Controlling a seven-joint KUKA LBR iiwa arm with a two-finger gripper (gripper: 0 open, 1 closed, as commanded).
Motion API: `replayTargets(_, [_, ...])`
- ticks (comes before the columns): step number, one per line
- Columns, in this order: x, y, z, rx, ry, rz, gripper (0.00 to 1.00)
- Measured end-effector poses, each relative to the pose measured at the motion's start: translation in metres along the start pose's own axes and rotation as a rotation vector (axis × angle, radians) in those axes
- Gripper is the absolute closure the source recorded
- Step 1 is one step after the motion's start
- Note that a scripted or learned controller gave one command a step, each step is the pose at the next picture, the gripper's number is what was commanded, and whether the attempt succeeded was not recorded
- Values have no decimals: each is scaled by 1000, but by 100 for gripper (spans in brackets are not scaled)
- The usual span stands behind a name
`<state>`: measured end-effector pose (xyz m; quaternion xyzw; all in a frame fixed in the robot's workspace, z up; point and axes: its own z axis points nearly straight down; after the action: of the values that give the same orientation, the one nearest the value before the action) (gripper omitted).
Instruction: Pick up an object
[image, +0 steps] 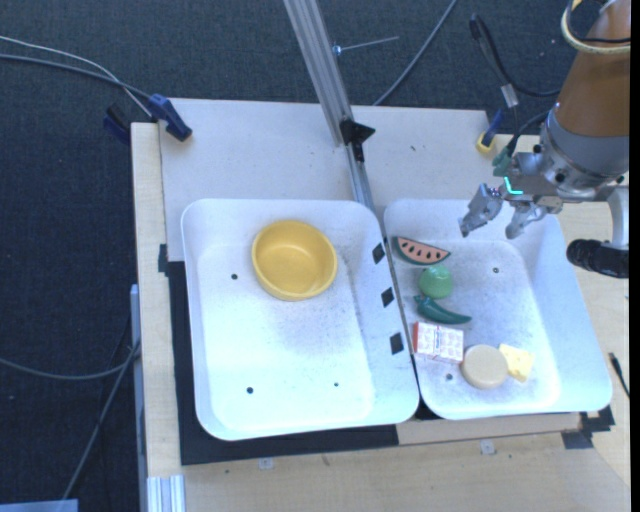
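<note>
My end effector (502, 216) hangs over the far edge of the right bin (560, 300), its two fingers spread apart with nothing between them. The things I could take lie nearer the camera in that bin: a watermelon slice (420, 250) by the divider, a green ball (435, 282) just below it, a dark green pepper (443, 313), a red and white packet (438, 341), a round beige disc (485, 367) and a yellow wedge (518, 361) touching it. The left bin (290, 380) holds a yellow bowl (293, 259). I judge the watermelon slice the best pick, as it lies nearest and apart from its neighbours. I should centre over it, turn my fingers across its narrow width, then drop straight down before closing.
</note>
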<state>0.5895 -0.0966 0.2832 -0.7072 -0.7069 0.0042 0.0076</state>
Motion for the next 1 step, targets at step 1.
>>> replayTargets(1, [0, 1, -4, -8, 0, -1, 0])
